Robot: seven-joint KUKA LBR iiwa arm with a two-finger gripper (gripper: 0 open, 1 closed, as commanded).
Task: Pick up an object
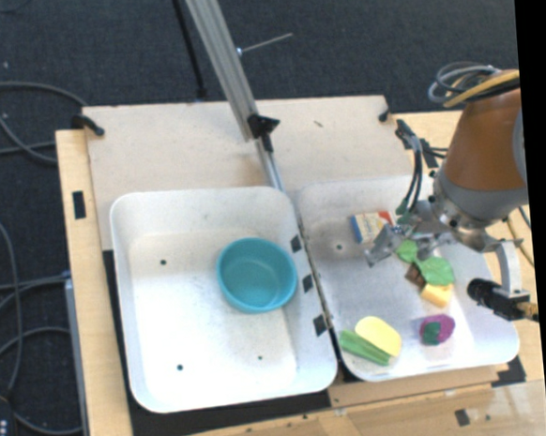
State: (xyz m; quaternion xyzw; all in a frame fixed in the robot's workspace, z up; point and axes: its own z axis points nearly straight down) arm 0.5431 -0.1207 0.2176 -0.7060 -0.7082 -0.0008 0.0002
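Over the right-hand bin (334,212) I have the arm (483,163) reaching in from the right, its orange band above the wrist and the pincer (399,242) low among the clutter near the middle of that bin. From this slanted view I cannot tell whether the pincer has anything in it; its state is hidden by the wrist and the objects just beside it, so I won't claim a grasp.

Objects I could go for all lie in this same bin. A small white box with blue and red ends (370,224) sits just left of the pincer, near the bin's upper part. A green piece (436,271) lies right below the wrist, with a yellow block (436,294) touching its lower side. Nearer the front edge I see a yellow rounded object (379,335) with a green strip (361,346) against it, and a purple-and-green item (436,330) a little to its right. In the left bin (142,223), a teal bowl (256,274) stands alone, well apart from the arm.

My reading of progress: the approach looks done, with the tool down at the level of the things, but nothing is visibly lifted. Every item appears to rest on the bin floor. Closing on something and raising it clear of the bin are, as far as I can judge, both left to do.
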